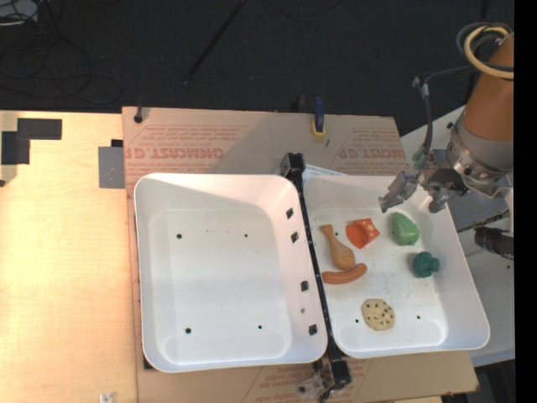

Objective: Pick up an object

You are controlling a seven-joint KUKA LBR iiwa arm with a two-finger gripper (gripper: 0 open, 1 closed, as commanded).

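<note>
The right bin (457, 330) holds several toy foods: a tan chicken drumstick (336, 245), a red-orange piece (362, 232), a sausage (345, 274), a spotted cookie (378, 314), a light green piece (404, 229) and a teal piece (425, 264). My gripper (416, 194) hangs above the bin's far right part, just above the light green piece. Its two fingers are spread apart, with nothing between them.
The left bin (151, 250) lies beside the right one, with black clips along the shared divider (304, 250). Cardboard lies under both bins. A light wooden bench top (59, 267) extends to the left. Cables hang at the arm's wrist.
</note>
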